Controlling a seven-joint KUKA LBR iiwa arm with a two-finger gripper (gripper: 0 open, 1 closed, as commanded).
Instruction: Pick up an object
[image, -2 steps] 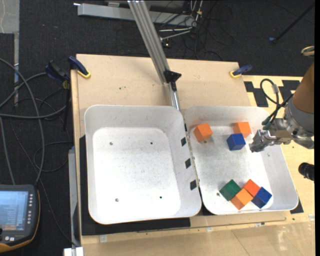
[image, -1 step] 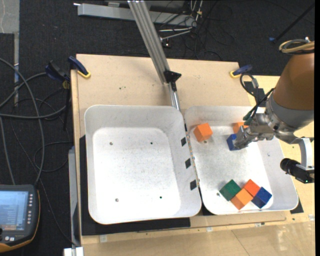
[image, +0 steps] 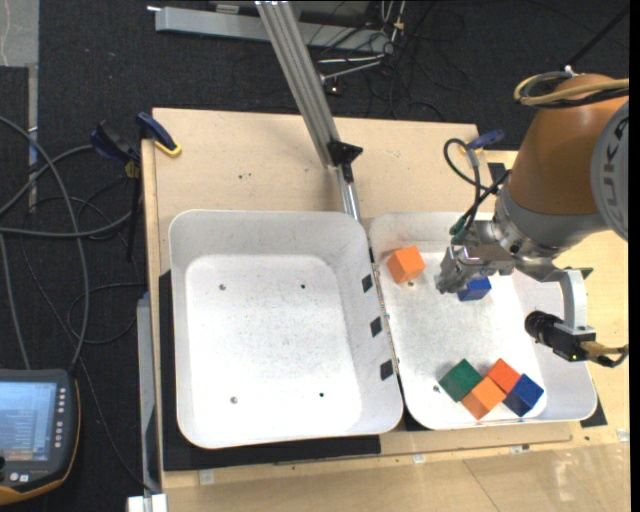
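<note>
The right bin (image: 430, 335) holds several small blocks. An orange block (image: 405, 264) lies near its back left corner. My gripper (image: 458, 276) is low over the back of this bin, and a blue block (image: 477, 290) pokes out right beside and partly under it. I cannot tell whether the block is held. At the bin's front lie a green block (image: 461, 380), two orange blocks (image: 484, 398) (image: 504, 377) and another blue block (image: 524, 395), packed together.
The left bin (image: 270, 320) stands beside the right one, their rims meeting in the middle. A slanted metal pole (image: 310, 90) crosses the back of the bench. Clamps and cables sit at the bench's back corners.
</note>
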